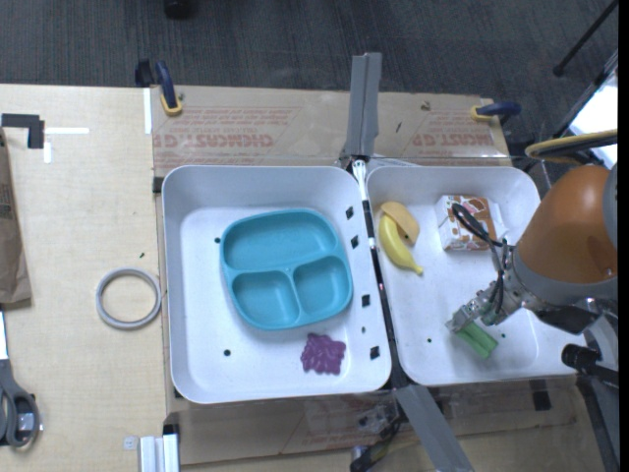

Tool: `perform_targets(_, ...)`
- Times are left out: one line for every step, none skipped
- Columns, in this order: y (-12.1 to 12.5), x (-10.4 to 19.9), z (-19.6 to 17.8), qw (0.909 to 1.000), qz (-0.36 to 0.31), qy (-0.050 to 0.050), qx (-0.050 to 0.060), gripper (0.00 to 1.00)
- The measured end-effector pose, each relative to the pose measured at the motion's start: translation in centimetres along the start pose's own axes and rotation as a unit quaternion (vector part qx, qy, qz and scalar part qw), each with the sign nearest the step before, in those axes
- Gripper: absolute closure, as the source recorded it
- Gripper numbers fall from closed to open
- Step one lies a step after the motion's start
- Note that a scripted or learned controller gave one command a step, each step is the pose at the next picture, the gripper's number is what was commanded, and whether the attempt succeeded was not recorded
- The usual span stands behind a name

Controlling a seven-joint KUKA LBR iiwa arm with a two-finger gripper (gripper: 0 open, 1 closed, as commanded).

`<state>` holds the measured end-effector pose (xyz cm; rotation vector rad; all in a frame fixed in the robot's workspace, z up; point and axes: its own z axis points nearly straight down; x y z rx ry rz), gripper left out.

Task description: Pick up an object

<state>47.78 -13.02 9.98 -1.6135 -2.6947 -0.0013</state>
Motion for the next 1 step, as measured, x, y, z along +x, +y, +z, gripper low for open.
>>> perform_targets(8.96, 5.32, -16.68, 0.9992, 0.040, -0.001, 0.001, 1.00)
